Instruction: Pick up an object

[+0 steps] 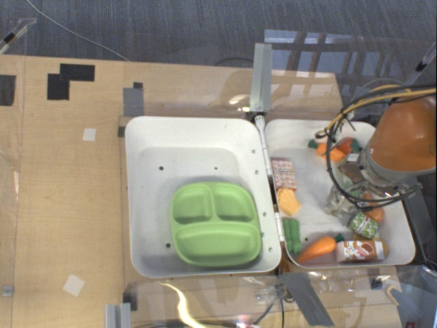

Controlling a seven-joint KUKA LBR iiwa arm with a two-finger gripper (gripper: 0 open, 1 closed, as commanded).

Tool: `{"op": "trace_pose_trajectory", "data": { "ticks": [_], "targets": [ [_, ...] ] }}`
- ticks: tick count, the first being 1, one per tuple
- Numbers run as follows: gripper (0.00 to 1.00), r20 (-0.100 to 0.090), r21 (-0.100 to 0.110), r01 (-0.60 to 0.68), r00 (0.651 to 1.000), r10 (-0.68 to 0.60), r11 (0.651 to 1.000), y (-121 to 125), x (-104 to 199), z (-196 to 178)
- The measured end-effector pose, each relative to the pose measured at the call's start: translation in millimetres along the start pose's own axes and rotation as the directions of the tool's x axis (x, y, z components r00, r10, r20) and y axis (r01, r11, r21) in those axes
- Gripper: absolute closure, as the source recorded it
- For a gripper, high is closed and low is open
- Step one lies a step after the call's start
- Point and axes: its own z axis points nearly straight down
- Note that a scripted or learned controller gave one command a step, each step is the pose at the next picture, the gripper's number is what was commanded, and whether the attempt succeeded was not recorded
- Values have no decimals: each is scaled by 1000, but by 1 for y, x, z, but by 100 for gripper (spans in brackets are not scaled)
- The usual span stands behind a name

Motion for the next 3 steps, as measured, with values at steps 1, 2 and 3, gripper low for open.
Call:
{"op": "trace_pose_trajectory", "data": {
  "ticks": [1,2,3],
  "targets": [
    [0,1,6,-92,996,92,996,29,17,-1],
    [0,-1,-3,266,964,-266,964,-7,6,1],
    [0,0,-4,182,983,-182,983,-63,-37,3]
  ]
}}
